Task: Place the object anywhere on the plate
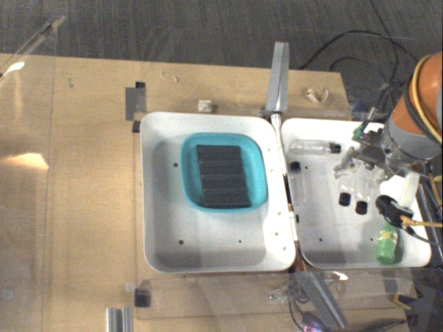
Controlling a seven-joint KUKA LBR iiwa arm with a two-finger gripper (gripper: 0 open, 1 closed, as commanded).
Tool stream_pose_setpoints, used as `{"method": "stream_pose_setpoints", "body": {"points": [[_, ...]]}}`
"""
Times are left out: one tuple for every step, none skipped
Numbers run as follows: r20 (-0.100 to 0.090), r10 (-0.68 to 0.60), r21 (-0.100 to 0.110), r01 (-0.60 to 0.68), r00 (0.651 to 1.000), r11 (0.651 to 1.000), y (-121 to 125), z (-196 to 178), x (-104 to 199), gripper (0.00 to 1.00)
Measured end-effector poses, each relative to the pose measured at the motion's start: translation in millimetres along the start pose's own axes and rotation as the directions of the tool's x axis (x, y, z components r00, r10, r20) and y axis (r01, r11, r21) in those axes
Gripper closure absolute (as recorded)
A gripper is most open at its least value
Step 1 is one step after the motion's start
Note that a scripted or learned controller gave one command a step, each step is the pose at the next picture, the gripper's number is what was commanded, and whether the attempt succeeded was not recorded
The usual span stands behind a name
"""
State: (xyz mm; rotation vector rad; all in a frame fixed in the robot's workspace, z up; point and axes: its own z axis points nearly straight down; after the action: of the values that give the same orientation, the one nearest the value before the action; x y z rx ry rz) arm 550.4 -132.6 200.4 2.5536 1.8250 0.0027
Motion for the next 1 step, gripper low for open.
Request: {"method": "stream_pose_setpoints", "body": {"points": [[-0.001, -0.18, 0.001, 0.18, 0.984, 0.984, -44.3, 16.6, 50.1, 1.0]]}}
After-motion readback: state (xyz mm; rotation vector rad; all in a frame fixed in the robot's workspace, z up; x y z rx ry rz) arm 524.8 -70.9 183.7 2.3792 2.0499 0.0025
